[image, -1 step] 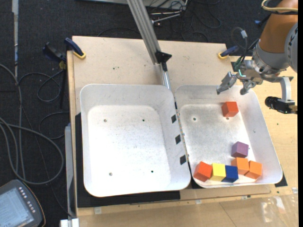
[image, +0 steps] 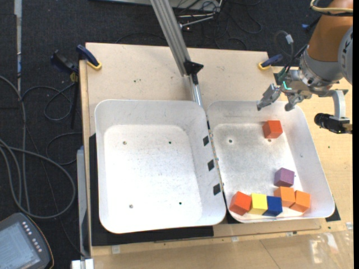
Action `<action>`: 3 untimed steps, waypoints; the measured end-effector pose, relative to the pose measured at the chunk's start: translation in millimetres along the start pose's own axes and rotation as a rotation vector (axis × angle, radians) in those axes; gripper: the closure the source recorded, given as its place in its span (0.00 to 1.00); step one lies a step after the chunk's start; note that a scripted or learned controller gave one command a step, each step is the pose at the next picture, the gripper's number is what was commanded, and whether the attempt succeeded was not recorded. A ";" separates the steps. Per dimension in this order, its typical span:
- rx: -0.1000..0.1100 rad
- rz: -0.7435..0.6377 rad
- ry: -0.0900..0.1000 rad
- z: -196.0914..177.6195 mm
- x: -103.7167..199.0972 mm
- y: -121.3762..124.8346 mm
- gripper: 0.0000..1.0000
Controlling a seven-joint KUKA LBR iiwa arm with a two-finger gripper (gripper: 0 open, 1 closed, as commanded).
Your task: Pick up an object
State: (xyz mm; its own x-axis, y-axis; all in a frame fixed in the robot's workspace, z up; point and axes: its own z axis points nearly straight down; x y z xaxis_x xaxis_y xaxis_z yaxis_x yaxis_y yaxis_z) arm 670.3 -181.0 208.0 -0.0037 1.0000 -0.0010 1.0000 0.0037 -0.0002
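- Dark carpet w/ loose cables surrounds counter (image: 146, 72); two white bins side by side on it, left bin (image: 112, 111) and right bin (image: 314, 161).
- Tool (image: 282, 98) hangs over far edge of right bin; fingers spread apart, nothing between them.
- Nearest candidate: lone orange cube (image: 272, 129), on bin floor just below tool in camera view, slightly toward left bin, apart from the rest. No long axis; approx. square to bin walls.
- Other blocks bunched at near wall: purple cube (image: 284, 176), red-orange cube (image: 241, 202), yellow cube (image: 259, 202), blue cube (image: 274, 205), plus two more orange ones by near-right corner.
- Judgement: short drop + small shift toward lone cube should do; the cluster is a farther, tighter reach.
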 end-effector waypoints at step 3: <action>-0.020 -0.001 -0.008 76.4 5.0 0.1 1.00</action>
State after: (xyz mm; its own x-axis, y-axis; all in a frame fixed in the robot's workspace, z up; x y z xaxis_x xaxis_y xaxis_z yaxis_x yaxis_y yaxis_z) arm 670.4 -176.0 131.6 -0.0043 0.9999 -0.0095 0.9998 0.0045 0.0200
